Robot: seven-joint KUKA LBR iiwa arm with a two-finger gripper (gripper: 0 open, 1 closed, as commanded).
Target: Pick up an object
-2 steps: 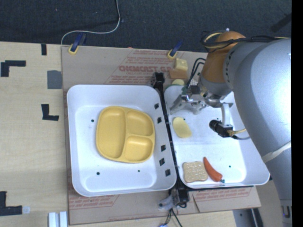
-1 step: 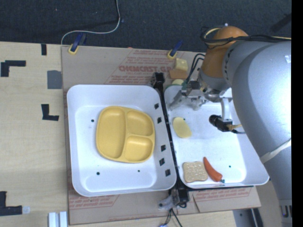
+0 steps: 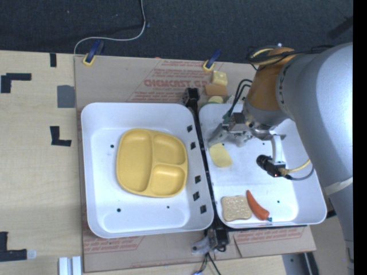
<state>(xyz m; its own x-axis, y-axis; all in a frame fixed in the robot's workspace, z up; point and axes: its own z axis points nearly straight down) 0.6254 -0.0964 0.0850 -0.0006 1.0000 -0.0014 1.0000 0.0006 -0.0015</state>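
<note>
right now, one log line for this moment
gripper above pale yellow piece | right bin | toast, carrot near front | nothing held

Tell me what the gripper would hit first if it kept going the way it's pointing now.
Probably the pale yellow lump in the right white bin: the gripper points down-left, just above it. Depth is unclear from this view.

— What sits in the left bin?
— A divided plate, at its middle.
— And the right bin?
— A pale slice by its left wall; nearer, a toast piece with a carrot just right of it. The end effector hangs over the far-left part.
</note>
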